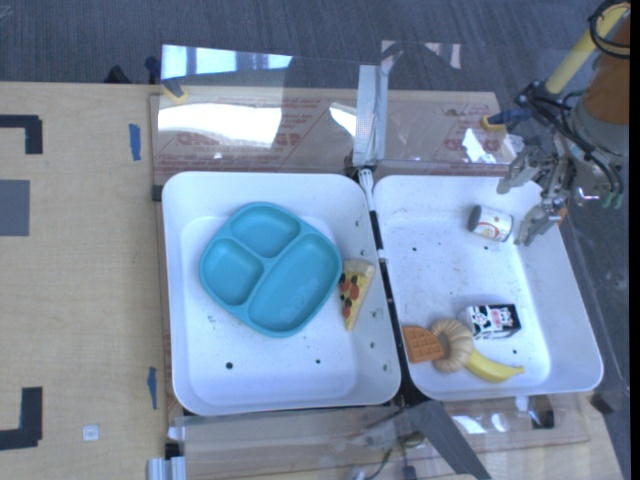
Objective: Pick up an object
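Observation:
My gripper (527, 200) hangs over the far right corner of the right bin (560, 298). Its fingers stand open with nothing between them. A small white can (490, 225) lies on its side just left of the fingertips, apart from them. Nearer the front of the same bin lie a black-and-white carton (492, 320), a tan ring-shaped pastry (453, 344), a waffle piece (421, 344) and a yellow banana (492, 369). In the left bin (190, 368) a blue divided plate (270, 268) rests, with a pizza slice (352, 290) at its right.
A ridge (380, 268) separates the two bins. Clear plastic panels (330, 118) stand behind them. The wooden bench (70, 268) stretches to the left. The arm's cables and wrist (590, 88) crowd the upper right.

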{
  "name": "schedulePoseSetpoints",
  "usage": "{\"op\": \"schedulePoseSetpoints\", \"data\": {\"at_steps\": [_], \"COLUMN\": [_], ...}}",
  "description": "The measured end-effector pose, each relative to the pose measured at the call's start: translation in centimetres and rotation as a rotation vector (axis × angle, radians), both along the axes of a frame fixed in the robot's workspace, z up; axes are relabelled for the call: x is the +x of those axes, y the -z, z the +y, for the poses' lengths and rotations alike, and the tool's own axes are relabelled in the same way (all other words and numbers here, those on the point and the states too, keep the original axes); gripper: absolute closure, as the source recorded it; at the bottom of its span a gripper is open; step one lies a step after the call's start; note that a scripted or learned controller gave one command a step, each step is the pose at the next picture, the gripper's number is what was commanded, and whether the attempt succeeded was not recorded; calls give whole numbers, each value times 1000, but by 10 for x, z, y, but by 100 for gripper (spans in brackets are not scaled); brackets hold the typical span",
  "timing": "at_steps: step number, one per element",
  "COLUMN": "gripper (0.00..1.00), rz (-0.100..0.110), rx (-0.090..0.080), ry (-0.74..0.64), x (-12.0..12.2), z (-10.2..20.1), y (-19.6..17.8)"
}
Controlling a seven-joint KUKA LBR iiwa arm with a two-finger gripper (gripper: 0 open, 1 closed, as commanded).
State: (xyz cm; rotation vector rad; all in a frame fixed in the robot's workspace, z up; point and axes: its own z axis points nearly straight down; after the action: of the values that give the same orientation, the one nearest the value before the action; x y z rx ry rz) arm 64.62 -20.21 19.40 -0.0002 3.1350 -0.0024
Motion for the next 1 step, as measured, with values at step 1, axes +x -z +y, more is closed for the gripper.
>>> {"op": "schedulePoseSetpoints", "data": {"at_steps": [1], "gripper": [0], "rz": [2], "rx": [0], "ry": [167], "x": [17], "z": [20], "y": [95]}}
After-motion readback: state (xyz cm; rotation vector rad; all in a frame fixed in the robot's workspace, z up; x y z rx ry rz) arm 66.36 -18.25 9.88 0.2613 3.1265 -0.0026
